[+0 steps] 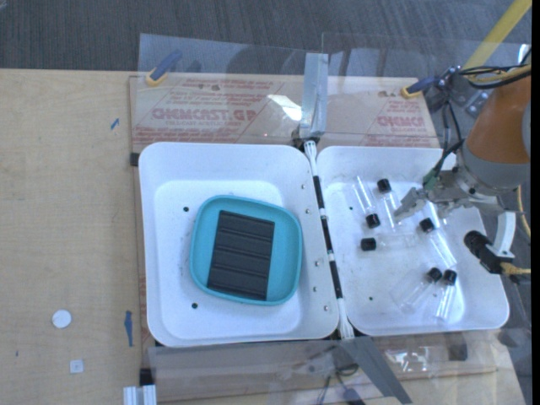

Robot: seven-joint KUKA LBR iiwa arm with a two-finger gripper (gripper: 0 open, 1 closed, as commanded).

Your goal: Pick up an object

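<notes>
Hovering hand [411, 207] above clear vials [403, 226]

Single fixed cam, high above the surface [67, 226], angled down, mid distance; left bin [160, 175] and right bin [485, 310] both in frame.

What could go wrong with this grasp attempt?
1. The vials are clear, thin and scattered in the right bin; the gripper may close beside one.
2. They lie flat, so a nudge may roll them away.
3. The gripper hangs low over the bin and could strike its floor.
</notes>
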